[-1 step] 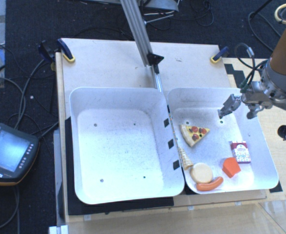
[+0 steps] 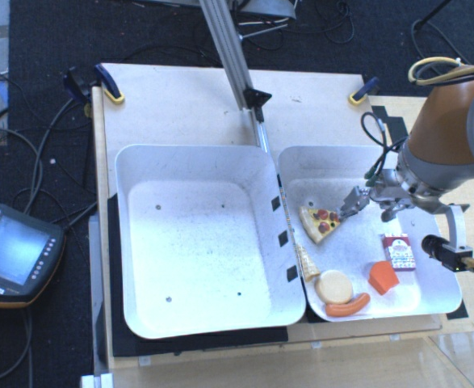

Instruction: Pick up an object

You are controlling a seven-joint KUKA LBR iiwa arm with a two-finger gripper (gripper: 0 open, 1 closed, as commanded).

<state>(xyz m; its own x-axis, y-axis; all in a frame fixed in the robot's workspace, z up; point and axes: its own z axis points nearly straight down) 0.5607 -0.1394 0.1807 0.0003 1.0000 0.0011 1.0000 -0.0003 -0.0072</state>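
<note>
Lying nearest the camera in the right bin [image 2: 450,301], a red-orange sausage [image 2: 349,305] curves along the front wall, touching a round tan bun [image 2: 334,285] just behind it. To the right of these an orange block [image 2: 383,277] rests on the floor of the bin, and beside it, a little farther back, a small red and white carton [image 2: 399,253] lies flat. A pale cone-like piece [image 2: 304,259] leans along the wall shared with the left bin [image 2: 140,217], just left of the bun.

Farther back sits a pizza slice [image 2: 320,222], yellow with red spots, near that shared wall. The gripper [image 2: 353,204] hangs low just right of the slice, its dark tip close to the slice's upper edge; whether it touches cannot be made out, and whether the fingers are spread or pressed together cannot be told from this angle. No object is seen between them. The grey arm with its orange band [image 2: 455,120] fills the space above the bin's right rear corner.

Behind the bins, a slanted aluminium rail [image 2: 224,35] rises from the bench [image 2: 180,103], with yellow clamps [image 2: 111,95] at its back corners. On the floor at left a teach pendant [image 2: 14,253] lies with its cables.
</note>
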